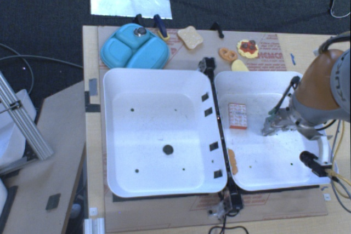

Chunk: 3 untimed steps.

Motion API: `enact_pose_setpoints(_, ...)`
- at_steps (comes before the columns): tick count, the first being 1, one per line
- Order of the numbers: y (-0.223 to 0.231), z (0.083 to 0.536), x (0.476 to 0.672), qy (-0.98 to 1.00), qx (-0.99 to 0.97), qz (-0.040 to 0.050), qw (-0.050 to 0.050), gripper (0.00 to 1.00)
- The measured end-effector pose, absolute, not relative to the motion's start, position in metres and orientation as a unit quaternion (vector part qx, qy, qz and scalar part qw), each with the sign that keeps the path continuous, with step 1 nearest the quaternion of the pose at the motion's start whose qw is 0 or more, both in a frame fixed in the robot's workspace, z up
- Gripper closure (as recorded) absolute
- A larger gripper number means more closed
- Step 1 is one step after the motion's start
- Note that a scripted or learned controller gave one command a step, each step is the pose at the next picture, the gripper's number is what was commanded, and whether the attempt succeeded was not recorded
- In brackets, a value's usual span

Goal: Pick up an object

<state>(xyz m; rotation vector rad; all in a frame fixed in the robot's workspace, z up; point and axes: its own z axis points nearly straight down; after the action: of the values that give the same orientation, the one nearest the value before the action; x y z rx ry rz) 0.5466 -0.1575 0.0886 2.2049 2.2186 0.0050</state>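
Bench cardboard (271, 55) bears red print — unreadable; box (237, 116) label likewise.

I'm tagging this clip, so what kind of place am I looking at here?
Most likely a robotics lab set up for grasping trials: a grey and orange arm reaches over two white bins, with toy food such as a slice of bread beside them.
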Motion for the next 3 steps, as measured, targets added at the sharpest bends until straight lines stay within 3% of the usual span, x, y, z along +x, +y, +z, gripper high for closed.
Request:
enact_pose_setpoints(1, -0.153, 0.090, 0.491, 0.707, 0.707, 0.0053, 0.010, 1.00)
enact_pose_setpoints(2, -0.106, 0.089, 0.491, 0.708, 0.706, 0.0031, 0.009, 1.00)
enact_pose_setpoints(3, -0.091, 0.088, 0.491, 0.708, 0.707, 0.0029, 0.009, 1.00)
